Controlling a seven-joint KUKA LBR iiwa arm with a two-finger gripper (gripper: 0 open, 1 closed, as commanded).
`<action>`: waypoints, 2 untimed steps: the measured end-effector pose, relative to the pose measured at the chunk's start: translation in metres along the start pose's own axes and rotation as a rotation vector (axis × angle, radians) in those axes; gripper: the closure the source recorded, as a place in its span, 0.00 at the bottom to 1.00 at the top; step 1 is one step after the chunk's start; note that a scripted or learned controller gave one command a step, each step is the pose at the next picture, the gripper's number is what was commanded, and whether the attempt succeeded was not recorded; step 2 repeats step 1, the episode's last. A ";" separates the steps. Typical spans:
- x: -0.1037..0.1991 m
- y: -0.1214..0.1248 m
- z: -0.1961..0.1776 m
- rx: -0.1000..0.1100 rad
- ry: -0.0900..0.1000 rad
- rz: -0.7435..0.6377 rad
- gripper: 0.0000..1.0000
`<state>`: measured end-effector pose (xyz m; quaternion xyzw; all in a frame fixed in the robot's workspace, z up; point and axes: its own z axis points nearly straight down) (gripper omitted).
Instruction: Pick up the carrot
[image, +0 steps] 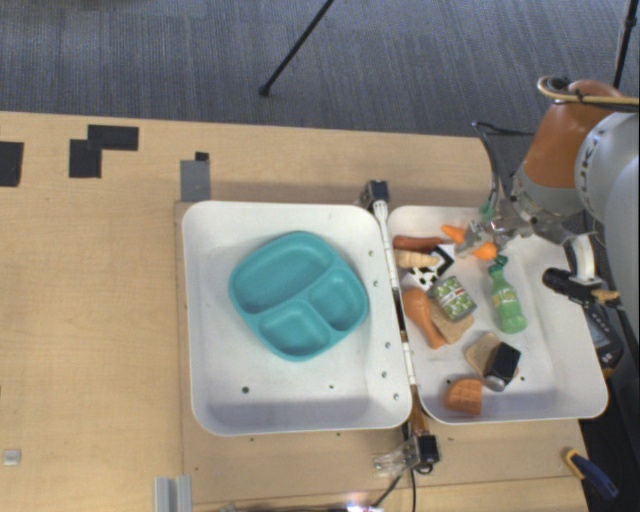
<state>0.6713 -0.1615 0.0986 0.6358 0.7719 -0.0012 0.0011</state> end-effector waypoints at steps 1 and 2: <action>0.124 -0.040 -0.143 -0.021 0.006 0.215 1.00; 0.124 -0.040 -0.143 -0.021 0.006 0.215 1.00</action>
